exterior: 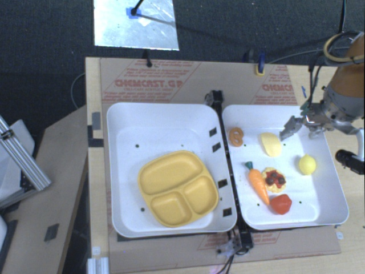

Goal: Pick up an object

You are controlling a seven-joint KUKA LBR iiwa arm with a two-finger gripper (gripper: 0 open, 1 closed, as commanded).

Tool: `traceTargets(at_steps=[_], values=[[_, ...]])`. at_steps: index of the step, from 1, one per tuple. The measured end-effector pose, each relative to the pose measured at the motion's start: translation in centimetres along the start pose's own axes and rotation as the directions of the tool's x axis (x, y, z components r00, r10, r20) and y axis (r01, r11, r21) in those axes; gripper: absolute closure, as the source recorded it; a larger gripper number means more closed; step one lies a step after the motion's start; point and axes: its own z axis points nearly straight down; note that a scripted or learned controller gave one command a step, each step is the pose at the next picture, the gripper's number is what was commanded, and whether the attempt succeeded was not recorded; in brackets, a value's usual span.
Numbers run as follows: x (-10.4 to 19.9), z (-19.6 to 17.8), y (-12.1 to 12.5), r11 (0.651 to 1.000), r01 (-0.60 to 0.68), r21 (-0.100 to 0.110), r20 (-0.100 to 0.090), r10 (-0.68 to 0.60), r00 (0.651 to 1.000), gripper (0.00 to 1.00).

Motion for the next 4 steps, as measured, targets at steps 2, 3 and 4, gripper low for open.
traceTargets(at_steps=[2, 3, 4], values=[[0.2, 3.3, 0.2, 1.000, 0.001, -0.011, 0.002, -0.001, 1.000, 0.00], [0.1, 7.6, -0.3, 1.000, 0.000, -0.011, 0.002, 0.000, 1.000, 0.00], [0.1, 10.9, -0.2, 1.000, 0.000, -0.011, 0.002, 0.000, 1.000, 0.00]])
